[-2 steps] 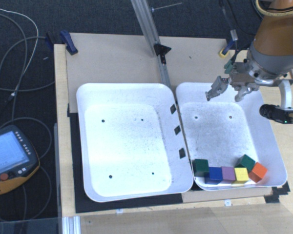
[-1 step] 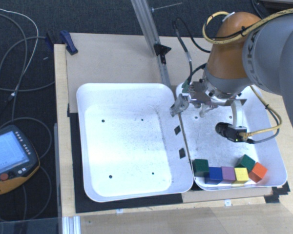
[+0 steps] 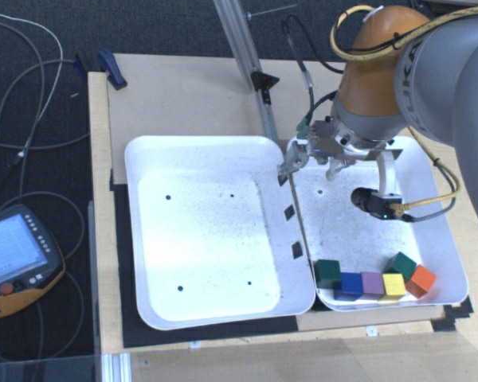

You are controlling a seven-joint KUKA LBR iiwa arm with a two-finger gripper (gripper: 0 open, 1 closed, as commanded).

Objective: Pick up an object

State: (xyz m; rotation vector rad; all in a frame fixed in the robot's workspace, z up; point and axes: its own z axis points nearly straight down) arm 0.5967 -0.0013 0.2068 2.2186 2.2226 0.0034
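Observation:
Several small blocks lie in a row along the near edge of the right bin (image 3: 450, 237): a dark green one (image 3: 328, 272), blue (image 3: 351, 285), purple (image 3: 372, 283), yellow (image 3: 393, 285) and orange (image 3: 422, 280), with another green block (image 3: 402, 263) just behind them. My gripper (image 3: 313, 164) hangs over the far left corner of that bin, well behind the blocks. Its two fingers stand apart, open, with nothing between them.
The left bin (image 3: 143, 173) sits beside the right one, sharing a dividing rim with black tabs. A slanted metal pole (image 3: 237, 38) rises behind the bins. A black cable connector (image 3: 374, 202) hangs from the wrist. A teach pendant (image 3: 12, 253) lies on the floor at left.

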